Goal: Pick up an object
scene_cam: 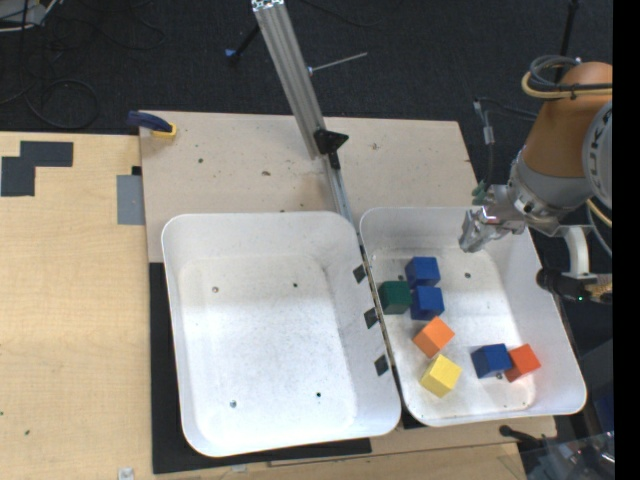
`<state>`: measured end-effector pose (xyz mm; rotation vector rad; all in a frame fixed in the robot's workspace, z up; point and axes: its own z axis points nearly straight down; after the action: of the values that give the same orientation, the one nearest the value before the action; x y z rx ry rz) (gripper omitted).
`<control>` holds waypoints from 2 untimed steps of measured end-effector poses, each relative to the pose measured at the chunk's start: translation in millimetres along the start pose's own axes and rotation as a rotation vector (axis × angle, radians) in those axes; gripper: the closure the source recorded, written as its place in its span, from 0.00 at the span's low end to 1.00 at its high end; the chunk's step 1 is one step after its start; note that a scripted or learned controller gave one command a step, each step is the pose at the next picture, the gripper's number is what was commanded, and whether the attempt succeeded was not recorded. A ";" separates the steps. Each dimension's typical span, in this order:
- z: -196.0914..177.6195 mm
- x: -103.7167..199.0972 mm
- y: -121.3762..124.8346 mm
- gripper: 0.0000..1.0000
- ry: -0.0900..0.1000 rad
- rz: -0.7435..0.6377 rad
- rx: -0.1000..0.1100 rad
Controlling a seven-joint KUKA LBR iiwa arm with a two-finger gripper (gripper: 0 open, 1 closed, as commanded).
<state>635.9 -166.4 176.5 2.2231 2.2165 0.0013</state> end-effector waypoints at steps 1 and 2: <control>-35.6 -1.3 0.6 1.00 0.001 -0.004 0.000; -36.1 46.7 14.4 1.00 0.003 -0.007 0.002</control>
<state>650.3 -119.7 212.6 2.2180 2.2265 0.0018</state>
